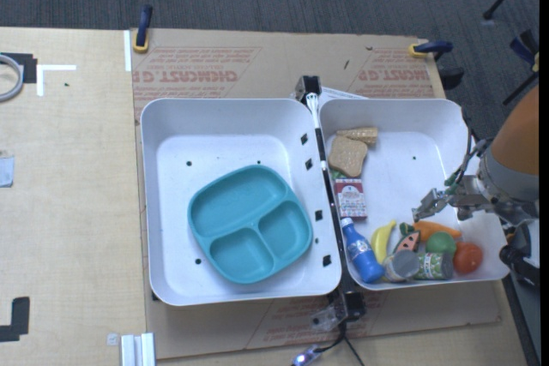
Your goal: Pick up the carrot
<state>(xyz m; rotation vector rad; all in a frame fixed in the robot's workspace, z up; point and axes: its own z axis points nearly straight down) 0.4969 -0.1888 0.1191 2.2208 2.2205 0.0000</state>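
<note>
Carrot: the small orange toy carrot (437,229) lay among crowded toys in the right white plastic bin (403,120).
Gripper: the grey two-finger gripper (431,206) hovered just above; jaws apart, empty.
Advice: descend straight, straddling the carrot, avoiding neighbours.

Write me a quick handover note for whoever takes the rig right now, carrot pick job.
Pincer: low inside the right bin, near its right side, just above the pile of items at the front edge. I cannot tell if it is open or shut, and nothing shows between its tips.
Carrot: lying in the right bin's front right corner, between the green item and the pincer, with the tomato beside it.
Left bin: holds the teal divided plate.
Done: arm brought in over the carrot.
Left: grasp the carrot and lift it out.
</note>
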